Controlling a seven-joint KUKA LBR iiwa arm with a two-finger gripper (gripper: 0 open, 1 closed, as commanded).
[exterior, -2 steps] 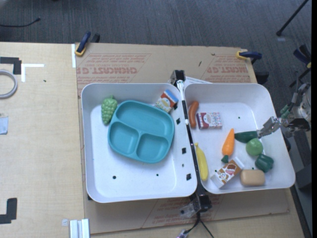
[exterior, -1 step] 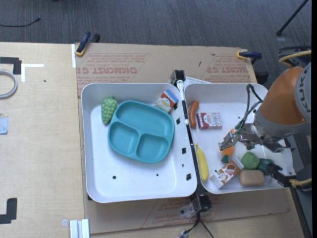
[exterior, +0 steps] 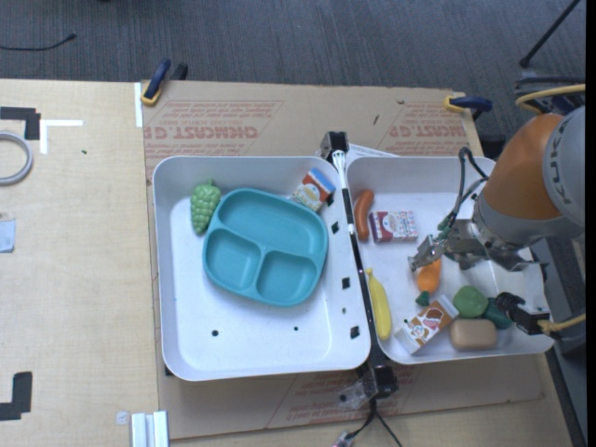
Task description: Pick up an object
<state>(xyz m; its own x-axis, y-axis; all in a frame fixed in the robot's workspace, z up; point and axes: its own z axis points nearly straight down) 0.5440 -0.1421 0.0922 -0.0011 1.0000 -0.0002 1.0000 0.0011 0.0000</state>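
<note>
My gripper point(exterior: 434, 252) hangs low over the middle of the right bin point(exterior: 410, 186), reaching in from the right. Directly below its tip lies a small orange carrot point(exterior: 428, 277), touching or nearly touching it; whether it is gripped is hidden. Around it in the same bin are a red sausage point(exterior: 363, 210), a red and white box point(exterior: 393, 225), a yellow banana point(exterior: 380, 307), a small juice carton point(exterior: 428, 324), a green vegetable point(exterior: 470, 301) and a tan bread roll point(exterior: 473, 334).
The left bin point(exterior: 186, 324) holds a teal divided plate point(exterior: 265, 247), green grapes point(exterior: 204, 207) and a small carton point(exterior: 313, 192) at its back right corner. The wall shared by both bins point(exterior: 352, 250) runs just left of the sausage and banana.
</note>
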